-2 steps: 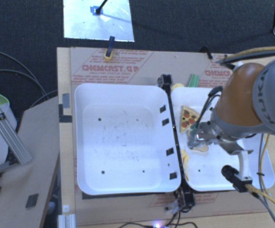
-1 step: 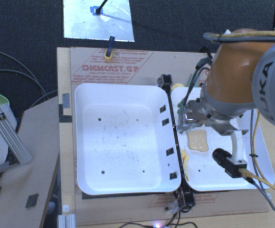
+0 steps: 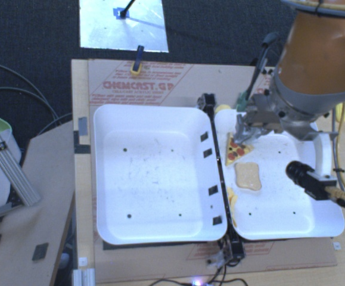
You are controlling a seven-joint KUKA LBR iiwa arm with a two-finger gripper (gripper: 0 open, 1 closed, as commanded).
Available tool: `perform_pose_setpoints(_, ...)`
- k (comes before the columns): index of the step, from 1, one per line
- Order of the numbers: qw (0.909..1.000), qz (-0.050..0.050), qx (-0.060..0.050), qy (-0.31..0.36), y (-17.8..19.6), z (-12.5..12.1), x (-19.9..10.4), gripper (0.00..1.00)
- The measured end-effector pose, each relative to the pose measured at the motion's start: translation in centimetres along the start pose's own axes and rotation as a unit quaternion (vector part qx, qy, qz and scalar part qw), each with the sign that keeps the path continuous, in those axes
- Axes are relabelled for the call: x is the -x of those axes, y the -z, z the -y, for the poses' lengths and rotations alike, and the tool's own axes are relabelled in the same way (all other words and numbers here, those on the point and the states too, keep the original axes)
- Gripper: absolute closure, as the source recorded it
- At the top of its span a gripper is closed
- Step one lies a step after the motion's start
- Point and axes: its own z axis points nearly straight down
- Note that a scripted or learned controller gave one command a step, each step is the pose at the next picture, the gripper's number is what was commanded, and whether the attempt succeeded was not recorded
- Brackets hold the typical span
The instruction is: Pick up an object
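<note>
The right bin (image 3: 315,219) holds a toy pizza slice (image 3: 236,150) with red dots near its left wall. Just below it lies a tan bread-like piece (image 3: 248,176). A small yellow item (image 3: 223,108) sits at the bin's top left corner, and another yellow piece (image 3: 232,199) rests against the left wall lower down. My gripper (image 3: 242,130) hangs from the grey and orange arm (image 3: 321,46) directly above the upper end of the pizza slice, very close to it. I see nothing lifted off the bin floor.
The left bin (image 3: 154,177) lies beside the right one, with a black divider strip (image 3: 215,165) between them. A black cylindrical part with a yellow cable (image 3: 308,180) lies over the right bin's right side. A shiny metal sheet (image 3: 123,15) is behind the bench.
</note>
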Motion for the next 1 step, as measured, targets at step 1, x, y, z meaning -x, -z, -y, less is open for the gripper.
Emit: perform_pose_setpoints(1,1.0000,0.001,0.004,-0.005,14.08,-0.08,4.88,1.00)
